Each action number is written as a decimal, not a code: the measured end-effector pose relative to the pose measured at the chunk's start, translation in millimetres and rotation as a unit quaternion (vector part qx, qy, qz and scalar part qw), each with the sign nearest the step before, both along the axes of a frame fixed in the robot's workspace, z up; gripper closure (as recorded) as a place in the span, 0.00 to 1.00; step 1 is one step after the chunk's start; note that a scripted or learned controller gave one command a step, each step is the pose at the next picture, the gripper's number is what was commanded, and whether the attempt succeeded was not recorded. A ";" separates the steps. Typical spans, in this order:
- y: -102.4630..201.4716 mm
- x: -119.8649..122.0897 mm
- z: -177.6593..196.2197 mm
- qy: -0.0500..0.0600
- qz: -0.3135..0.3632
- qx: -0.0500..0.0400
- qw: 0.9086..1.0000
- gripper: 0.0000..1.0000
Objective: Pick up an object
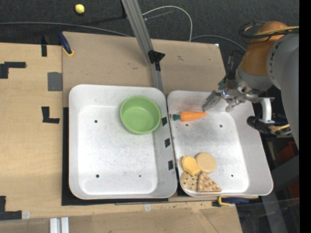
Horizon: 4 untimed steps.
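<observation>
Four foods (199, 173) huddled, edges indistinct

The grey arm (286, 57) is reaching in from the right of the camera view, its orange band (260, 52) sitting above the wrist. The wrist is angling down and to the left, carrying the gripper (221, 101) over the far edge of the right bin, near its far right corner. The fingers (212, 101) are pointing down toward the left, standing slightly apart with nothing between them.
</observation>
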State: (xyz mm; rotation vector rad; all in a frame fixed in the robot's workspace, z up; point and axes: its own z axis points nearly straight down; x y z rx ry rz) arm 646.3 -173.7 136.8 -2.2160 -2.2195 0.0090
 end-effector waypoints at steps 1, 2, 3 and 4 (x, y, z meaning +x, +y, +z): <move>-2.3 5.2 -40.7 -0.013 -0.001 -0.004 1.000 0.00; -1.2 6.5 -28.0 -0.015 0.000 -0.004 1.000 1.00; 3.2 2.6 33.4 -0.006 0.000 0.000 1.000 1.00; -5.4 8.2 86.1 -0.006 0.000 -0.001 1.000 1.00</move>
